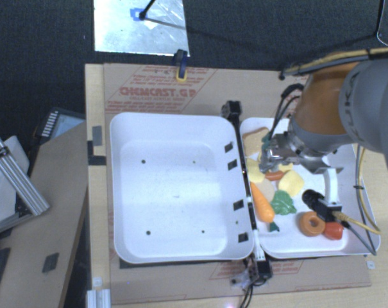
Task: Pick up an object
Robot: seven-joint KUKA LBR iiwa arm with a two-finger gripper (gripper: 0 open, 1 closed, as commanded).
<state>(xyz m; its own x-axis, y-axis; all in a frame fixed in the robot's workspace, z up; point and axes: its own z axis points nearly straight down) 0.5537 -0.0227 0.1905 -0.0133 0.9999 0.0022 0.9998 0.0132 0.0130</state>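
Two bins: the left bin [174,191] and the right bin [309,249] stand side by side on the bench; the toy food lies in the right one.
Gripper: the gripper [270,161] is low in the right bin, over its upper left part, close to the dividing wall. I cannot tell how its claw stands, because the wrist and the arm [347,108] cover it from this view.
Objects to pick: a carrot [262,203] along the left wall, a green vegetable [283,202] just beside it, a pale yellow piece [292,183] above that, an orange ring [310,224] and a small red piece [333,231] touching it, a slice of bread [254,140] at the top.
Advice for this step: in my judgement the pieces below the gripper are crowded, so it should come down straight on one piece, close around its narrow side, and lift slowly.
Risk: a neighbour piece may be pushed or pinched together.
Writing: the brown board [155,85] under the bins has red print; it seems to read "CHEMCAST GP", but smaller lines are too blurred.
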